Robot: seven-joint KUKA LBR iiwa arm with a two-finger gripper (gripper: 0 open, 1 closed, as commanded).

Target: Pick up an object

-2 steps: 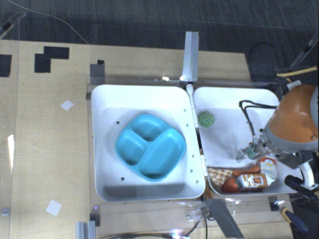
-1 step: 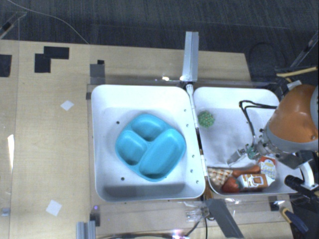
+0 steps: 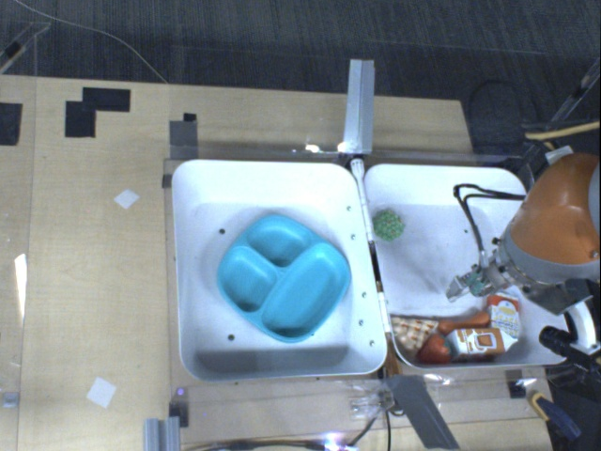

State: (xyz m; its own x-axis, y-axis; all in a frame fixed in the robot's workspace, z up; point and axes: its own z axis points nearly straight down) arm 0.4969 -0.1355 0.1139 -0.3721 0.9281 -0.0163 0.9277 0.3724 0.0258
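We take the left bin (image 3: 192, 280) as our reference. It holds one blue three-compartment tray (image 3: 284, 276), lying flat near its centre. Touching its right wall, the right bin (image 3: 423, 252) holds a small green knobbly ball (image 3: 388, 224) close to that shared wall, and at its near edge a cluster: a waffle-patterned piece (image 3: 413, 329), red and orange items (image 3: 441, 344), and labelled packets (image 3: 488, 332). The gripper (image 3: 472, 283) hangs over the right bin, above the cluster; we cannot tell its jaw opening.
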